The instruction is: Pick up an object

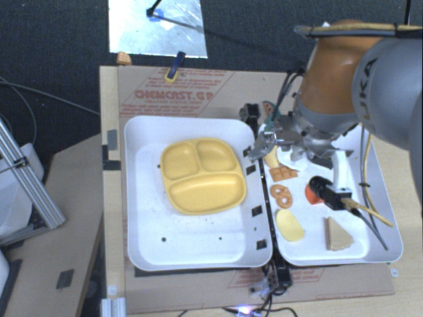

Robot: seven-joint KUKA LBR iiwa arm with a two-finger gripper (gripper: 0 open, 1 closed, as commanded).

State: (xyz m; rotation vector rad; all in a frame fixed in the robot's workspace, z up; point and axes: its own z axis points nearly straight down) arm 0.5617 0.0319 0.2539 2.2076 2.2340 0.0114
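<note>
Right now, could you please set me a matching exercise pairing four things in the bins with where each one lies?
Things:
1. yellow divided plate
2. pretzel
3. bread wedge
4. pale yellow oval piece

Places:
A. right bin, near right corner
B. left bin, middle
C. right bin, near end beside the divider
D. right bin, just beyond the oval piece, below the waffle piece

Pairs: 1-B, 2-D, 3-A, 4-C
</note>
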